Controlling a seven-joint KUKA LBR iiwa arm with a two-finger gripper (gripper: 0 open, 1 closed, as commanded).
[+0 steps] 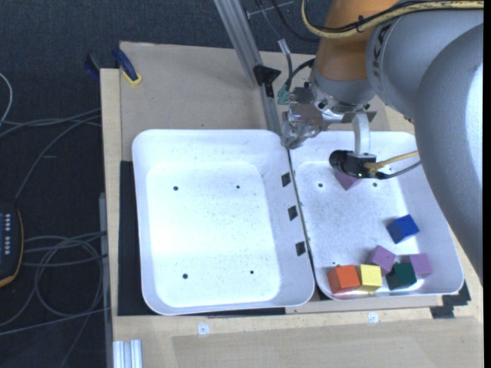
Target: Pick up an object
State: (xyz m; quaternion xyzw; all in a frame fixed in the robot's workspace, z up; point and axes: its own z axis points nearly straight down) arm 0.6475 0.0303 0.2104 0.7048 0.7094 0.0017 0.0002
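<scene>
Camera view puts my gripper [301,131] over the far end of the wall where the left bin [146,205] meets the right bin [337,228]. Open or clenched, I cannot tell. My nearest target is the purple block [347,181], just to my right and slightly toward the front, on the right bin's floor. The blue block [402,228] and the others sit well apart, toward the front right corner.

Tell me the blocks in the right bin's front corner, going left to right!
orange block → yellow block → purple block → green block → far-right purple block
</scene>
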